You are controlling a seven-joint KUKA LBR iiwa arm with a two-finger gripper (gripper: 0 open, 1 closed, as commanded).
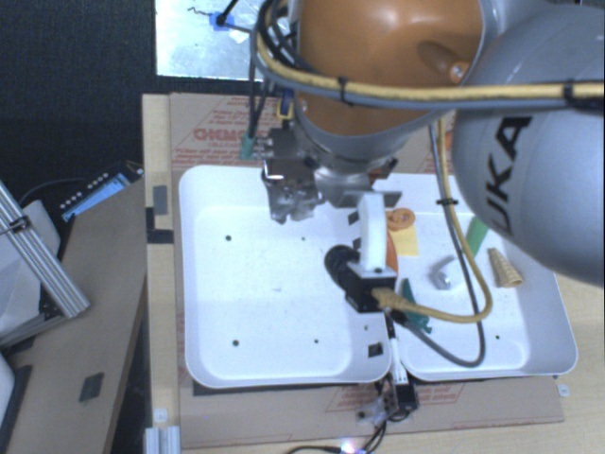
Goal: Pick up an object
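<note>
Camera view, gripper (291, 201) over left bin (236, 348), grip state unclear, tan cone (506, 269) in right bin (544, 348), lengthwise near-far.

Readable lettering on arm and cardboard

At right of frame, large dark letters "UK", part of a brand name cut off by the edge, on the grey arm (529, 168). At upper left of centre, red print starting "CHEM" on the cardboard sheet (213, 126) under the bins; remaining red lines too blurred to read.
</note>
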